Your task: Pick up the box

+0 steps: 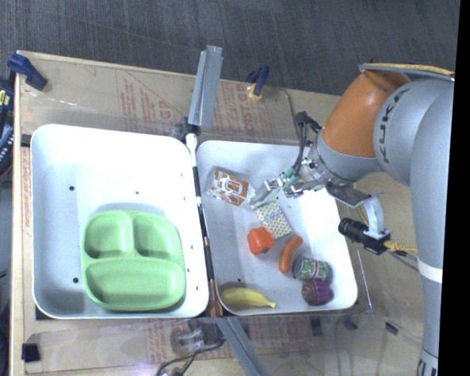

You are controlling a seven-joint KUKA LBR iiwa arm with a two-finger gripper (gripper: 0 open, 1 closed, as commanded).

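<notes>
The box [228,187] is a small brown and white carton lying flat at the back left of the right bin [340,229]. My gripper [271,192] hangs low in the bin just to the right of the box, near its right edge and above the back end of a patterned packet [273,220]. Nothing is visibly held. The grey arm with its orange band [359,111] comes in from the right over the bin's back right corner.
The right bin also holds an orange pepper [259,240], a carrot [290,253], a small can [313,269], a purple item [318,291] and a banana [246,297]. A green divided tray [134,260] sits in the left bin [53,180].
</notes>
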